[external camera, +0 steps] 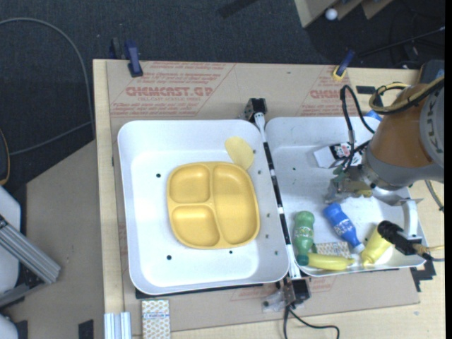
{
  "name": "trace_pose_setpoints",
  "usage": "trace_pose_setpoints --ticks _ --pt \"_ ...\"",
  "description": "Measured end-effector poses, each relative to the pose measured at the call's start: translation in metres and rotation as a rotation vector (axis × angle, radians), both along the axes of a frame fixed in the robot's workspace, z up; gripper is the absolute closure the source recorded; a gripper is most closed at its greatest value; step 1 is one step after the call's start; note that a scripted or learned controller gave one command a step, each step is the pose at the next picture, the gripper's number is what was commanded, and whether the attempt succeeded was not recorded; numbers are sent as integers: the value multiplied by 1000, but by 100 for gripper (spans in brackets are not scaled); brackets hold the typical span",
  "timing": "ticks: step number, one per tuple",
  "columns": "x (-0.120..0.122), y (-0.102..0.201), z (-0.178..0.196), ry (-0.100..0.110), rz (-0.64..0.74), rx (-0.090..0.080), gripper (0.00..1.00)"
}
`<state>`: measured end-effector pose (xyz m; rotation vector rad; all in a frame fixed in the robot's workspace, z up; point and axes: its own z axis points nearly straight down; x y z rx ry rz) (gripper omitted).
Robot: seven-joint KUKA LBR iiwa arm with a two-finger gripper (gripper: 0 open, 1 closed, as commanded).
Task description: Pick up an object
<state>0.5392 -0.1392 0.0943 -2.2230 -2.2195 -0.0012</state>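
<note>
One end effector (344,184) hovers just above the blue bottle (342,224).

You're looking down on a robotics lab bench: a board (212,83) printed with CHEMCAST lettering held by blue clamps (132,56), two white bins (141,189) fixed side by side, loose cables (63,34) across dark carpet (176,13).

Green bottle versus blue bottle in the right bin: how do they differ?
The green bottle lies along the bin's left wall, pointing roughly up and down the view; the blue bottle lies slanted, nearer the bin's middle. The green bottle sits farther from the gripper; the blue bottle lies just below it. Both lie flat in the right bin, among other small items.
</note>
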Motion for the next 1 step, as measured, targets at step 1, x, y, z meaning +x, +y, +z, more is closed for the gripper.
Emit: trace_pose_setpoints --ticks 1 --pt "0 0 0 0 0 0 0"
